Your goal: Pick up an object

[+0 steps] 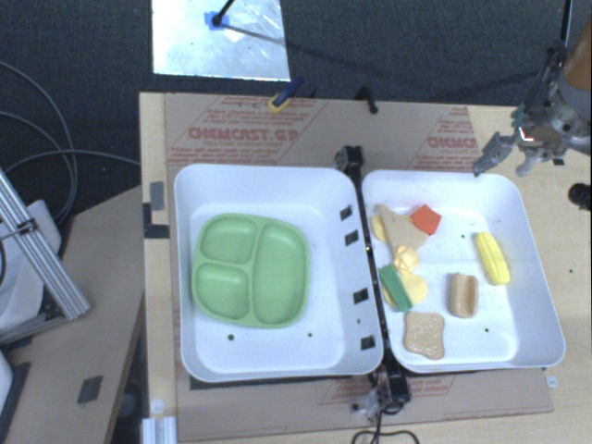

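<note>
Yellow corn cob [492, 257], at 3 o'clock in the right bin [536, 285], looks light, rigid, slick: grasp mid-length; end effector [511, 155] open, holding nothing.

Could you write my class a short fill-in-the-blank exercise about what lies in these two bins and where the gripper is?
1. The green divided plate lies in the ____ bin.
2. The corn cob is coloured ____.
3. The gripper hangs above the right bin's far ____ corner.
4. The slice of toast lies nearer the camera than the ____ block.

Missing words: left; yellow; right; orange
</note>
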Controlling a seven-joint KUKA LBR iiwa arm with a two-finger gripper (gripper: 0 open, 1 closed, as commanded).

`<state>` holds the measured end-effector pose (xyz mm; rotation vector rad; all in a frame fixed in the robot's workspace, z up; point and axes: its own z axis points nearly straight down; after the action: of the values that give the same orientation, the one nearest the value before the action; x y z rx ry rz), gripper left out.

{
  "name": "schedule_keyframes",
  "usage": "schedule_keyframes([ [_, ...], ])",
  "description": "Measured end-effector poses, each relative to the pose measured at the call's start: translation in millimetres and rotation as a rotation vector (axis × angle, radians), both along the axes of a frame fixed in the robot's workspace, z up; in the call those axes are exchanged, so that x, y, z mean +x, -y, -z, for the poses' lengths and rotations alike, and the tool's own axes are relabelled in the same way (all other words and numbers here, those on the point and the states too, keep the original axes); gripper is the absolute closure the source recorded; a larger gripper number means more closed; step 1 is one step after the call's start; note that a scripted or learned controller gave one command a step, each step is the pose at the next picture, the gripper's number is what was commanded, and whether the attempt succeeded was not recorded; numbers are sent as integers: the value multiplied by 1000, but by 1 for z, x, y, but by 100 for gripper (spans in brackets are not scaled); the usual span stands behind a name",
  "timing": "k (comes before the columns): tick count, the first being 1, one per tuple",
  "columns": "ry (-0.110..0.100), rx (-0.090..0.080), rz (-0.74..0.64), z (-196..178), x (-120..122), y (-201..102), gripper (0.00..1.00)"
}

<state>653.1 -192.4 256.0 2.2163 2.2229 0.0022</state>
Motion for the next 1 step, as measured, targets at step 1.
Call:
schedule_keyframes([
  [1, -3, 3, -2, 162, -41, 11, 0],
])
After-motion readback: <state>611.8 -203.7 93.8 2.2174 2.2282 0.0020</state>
